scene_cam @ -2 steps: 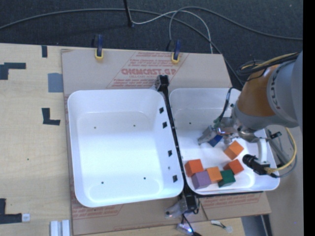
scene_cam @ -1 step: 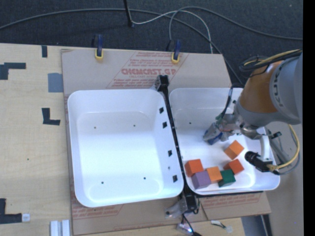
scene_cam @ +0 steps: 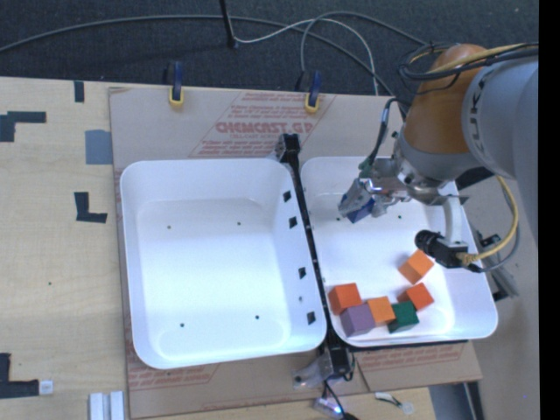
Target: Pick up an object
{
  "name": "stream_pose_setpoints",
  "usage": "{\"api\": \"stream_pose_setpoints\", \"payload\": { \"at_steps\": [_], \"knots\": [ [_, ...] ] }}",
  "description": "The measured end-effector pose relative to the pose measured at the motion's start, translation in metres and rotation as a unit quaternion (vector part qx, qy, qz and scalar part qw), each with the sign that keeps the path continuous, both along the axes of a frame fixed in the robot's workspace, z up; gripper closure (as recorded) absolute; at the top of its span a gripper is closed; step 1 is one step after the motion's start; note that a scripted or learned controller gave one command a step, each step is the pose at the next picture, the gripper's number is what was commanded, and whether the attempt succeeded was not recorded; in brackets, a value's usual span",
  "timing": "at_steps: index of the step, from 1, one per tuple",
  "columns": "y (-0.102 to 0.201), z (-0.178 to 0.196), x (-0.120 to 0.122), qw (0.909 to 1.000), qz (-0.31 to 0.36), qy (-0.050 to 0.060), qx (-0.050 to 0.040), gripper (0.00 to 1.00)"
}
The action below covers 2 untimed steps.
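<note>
The gripper (scene_cam: 360, 201) hung over the far half of the right bin (scene_cam: 346, 175), its fingers closed on a small blue block (scene_cam: 359, 212) that sat between them, above the bin floor. The grey arm (scene_cam: 490, 112) with its orange band (scene_cam: 437, 103) came in over the bin's right rim. The other blocks crowded the near right corner of that bin: a light orange block (scene_cam: 417, 266) lay nearest the arm, apart from the rest, and an orange block (scene_cam: 345, 297), a purple block (scene_cam: 357, 319), a second light orange block (scene_cam: 381, 310), a green block (scene_cam: 403, 315) and another orange block (scene_cam: 420, 296) clustered close along the near wall. The middle floor of the right bin lay bare. The left bin (scene_cam: 140, 234) offered a wide white floor, with black clips along the shared divider (scene_cam: 302, 234). Both bins stood on the table (scene_cam: 52, 261).
</note>
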State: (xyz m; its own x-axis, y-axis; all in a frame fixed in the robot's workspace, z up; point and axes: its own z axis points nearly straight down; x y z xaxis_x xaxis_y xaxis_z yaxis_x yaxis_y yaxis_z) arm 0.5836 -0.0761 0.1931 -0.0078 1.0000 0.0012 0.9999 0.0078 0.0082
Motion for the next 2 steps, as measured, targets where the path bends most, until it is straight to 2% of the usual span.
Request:
{"api": "stream_pose_setpoints", "payload": {
  "at_steps": [1, 2],
  "knots": [
    [0.068, -0.005, -0.014, 1.0000, -0.001, 0.005, 0.0001, 1.00],
    [0.143, -0.005, 0.055, 1.0000, -0.001, 0.004, 0.0000, 1.00]
  ]
}}
